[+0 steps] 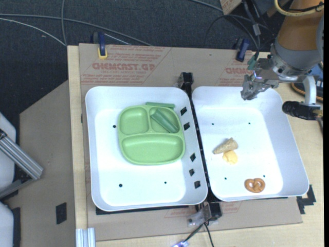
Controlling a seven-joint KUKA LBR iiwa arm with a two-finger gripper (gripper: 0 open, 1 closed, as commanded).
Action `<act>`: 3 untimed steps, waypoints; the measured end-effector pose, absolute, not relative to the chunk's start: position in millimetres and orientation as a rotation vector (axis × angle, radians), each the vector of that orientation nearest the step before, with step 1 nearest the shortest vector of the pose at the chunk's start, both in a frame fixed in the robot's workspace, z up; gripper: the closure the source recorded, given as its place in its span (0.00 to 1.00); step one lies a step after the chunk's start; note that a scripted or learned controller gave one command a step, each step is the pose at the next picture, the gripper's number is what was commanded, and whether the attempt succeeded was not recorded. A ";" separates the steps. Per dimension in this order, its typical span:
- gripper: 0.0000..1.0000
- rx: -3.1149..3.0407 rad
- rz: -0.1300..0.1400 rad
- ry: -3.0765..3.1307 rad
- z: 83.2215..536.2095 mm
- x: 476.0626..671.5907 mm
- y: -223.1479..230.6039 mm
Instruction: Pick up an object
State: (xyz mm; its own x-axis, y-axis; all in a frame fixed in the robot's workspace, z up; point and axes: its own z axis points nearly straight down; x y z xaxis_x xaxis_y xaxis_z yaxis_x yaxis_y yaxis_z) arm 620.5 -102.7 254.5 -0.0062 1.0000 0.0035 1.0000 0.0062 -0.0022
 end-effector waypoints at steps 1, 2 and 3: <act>1.00 -2.212 0.000 -2.225 243.1 619.8 -43.3; 1.00 -2.211 0.001 -2.225 230.0 611.8 14.3; 1.00 -2.214 -0.002 -2.227 225.8 613.1 72.6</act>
